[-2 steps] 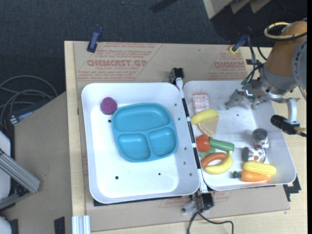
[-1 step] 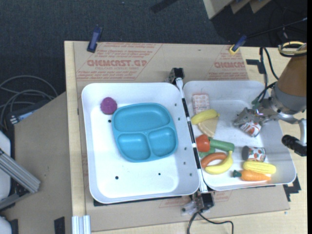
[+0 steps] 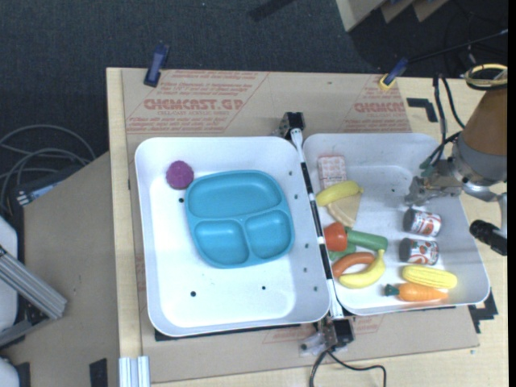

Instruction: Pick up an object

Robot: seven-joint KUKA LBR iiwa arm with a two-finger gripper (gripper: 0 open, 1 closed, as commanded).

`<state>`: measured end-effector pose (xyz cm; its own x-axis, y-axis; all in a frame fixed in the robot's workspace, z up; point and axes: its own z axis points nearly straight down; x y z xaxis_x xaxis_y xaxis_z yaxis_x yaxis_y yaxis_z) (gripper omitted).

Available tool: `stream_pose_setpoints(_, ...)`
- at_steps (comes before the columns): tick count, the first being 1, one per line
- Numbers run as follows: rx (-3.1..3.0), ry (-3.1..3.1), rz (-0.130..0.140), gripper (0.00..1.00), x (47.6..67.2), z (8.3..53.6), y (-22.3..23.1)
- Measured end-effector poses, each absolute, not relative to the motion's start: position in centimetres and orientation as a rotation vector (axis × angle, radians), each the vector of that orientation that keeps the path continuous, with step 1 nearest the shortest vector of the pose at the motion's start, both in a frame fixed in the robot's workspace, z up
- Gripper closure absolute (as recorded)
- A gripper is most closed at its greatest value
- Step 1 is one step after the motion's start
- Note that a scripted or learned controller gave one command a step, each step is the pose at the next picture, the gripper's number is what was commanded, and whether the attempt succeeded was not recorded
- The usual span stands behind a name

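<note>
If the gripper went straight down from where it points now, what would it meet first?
Probably bare floor of the right bin under the gripper; the nearest thing is a small can just beside it. Depth is unclear.

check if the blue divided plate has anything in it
Empty: all three compartments of the blue divided plate show bare blue. The purple ball lies outside it, beside its upper-left corner.

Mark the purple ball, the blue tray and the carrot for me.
Purple ball (image 3: 180, 174), camera view, its centre.
Blue tray (image 3: 234, 196), camera view, floor of its largest compartment.
Carrot (image 3: 419, 293), camera view, middle of its orange body.
</note>
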<state>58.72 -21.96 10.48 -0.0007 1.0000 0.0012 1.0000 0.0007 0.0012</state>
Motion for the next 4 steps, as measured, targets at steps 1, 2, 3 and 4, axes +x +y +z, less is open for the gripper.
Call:
stream_pose_setpoints(1, -2.219, -2.222, -0.003, 0.00, 58.7, 10.5, -21.9)
stream_pose_setpoints(2, -2.215, -2.219, -0.003, 0.00, 54.4, 8.4, -21.5)
stream_pose_setpoints(3, -2.221, -2.223, -0.004, 1.00, 54.6, 9.5, -21.7)
stream_pose_setpoints(4, -2.221, -2.224, -0.002, 1.00, 57.7, 16.7, -16.3)
